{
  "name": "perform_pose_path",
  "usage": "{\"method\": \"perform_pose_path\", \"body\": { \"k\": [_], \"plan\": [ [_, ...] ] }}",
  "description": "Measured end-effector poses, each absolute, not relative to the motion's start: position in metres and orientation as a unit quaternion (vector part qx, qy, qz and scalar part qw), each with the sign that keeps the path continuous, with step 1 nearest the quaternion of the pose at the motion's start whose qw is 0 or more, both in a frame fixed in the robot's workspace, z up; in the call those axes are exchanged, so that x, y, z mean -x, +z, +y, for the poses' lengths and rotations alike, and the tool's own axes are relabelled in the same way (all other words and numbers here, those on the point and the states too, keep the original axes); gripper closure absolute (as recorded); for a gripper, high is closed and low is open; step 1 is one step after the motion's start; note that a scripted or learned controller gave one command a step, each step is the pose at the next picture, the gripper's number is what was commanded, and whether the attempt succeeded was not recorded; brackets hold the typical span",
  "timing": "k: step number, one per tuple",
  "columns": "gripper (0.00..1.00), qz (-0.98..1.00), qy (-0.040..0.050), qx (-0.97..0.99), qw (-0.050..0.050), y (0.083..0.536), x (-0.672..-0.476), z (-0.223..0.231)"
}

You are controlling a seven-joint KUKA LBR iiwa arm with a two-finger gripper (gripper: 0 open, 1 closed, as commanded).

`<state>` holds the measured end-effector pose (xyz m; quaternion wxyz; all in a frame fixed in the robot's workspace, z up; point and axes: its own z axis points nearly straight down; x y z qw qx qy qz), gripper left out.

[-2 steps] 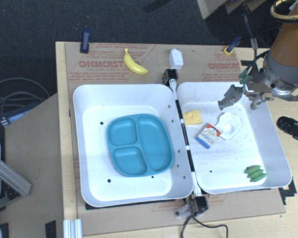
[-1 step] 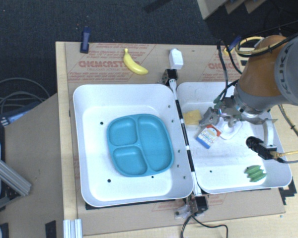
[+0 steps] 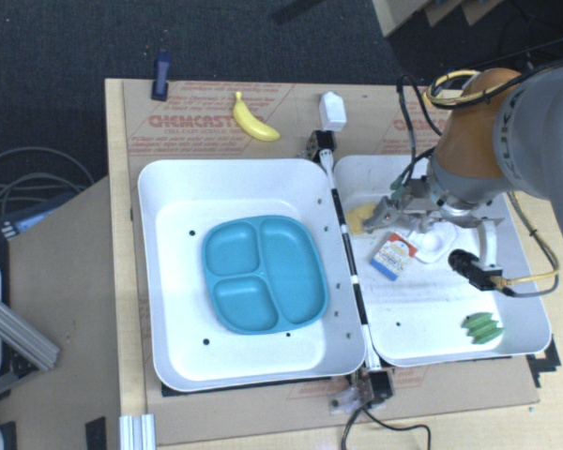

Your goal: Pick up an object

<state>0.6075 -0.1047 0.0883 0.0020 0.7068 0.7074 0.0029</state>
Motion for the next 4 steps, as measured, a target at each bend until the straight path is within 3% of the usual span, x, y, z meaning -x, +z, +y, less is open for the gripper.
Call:
{"method": "perform_pose_path", "body": {
  "k": [1, 2, 3, 4],
  "plan": [
    [0.0, 0.707, -0.0001, -0.707, -0.001, 0.085, -0.587, -0.103],
    [0.0, 0.707, 0.0009, -0.707, 0.001, 0.147, -0.65, -0.1],
    [0.0, 0.707, -0.0002, -0.707, -0.001, 0.085, -0.61, -0.092],
    [0.0, 0.707, 0.0005, -0.707, 0.001, 0.085, -0.648, -0.091]
  ]
}}
